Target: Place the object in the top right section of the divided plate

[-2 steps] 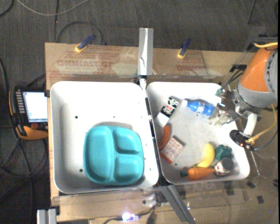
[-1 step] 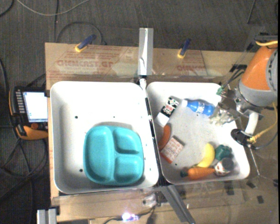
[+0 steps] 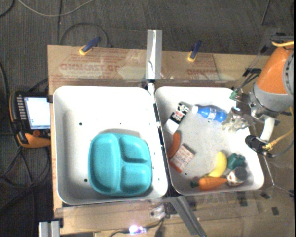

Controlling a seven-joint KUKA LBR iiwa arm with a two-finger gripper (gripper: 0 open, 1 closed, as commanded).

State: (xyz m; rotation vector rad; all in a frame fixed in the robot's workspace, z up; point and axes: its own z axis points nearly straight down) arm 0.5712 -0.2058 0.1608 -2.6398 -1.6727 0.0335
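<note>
1. Pincer (image 3: 235, 118): over right bin's (image 3: 259, 181) far-right corner; grip state cannot be told.
2. Divided plate (image 3: 120, 165): left bin, bare.
3. Risk: crowded banana (image 3: 218, 165), carrot (image 3: 212, 182), bottle (image 3: 205, 112) invite a missed pick.

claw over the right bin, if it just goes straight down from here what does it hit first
Probably the blue-capped bottle lying just under the claw, or bare floor of the right bin beside it; depth is unclear from this slant.
</note>
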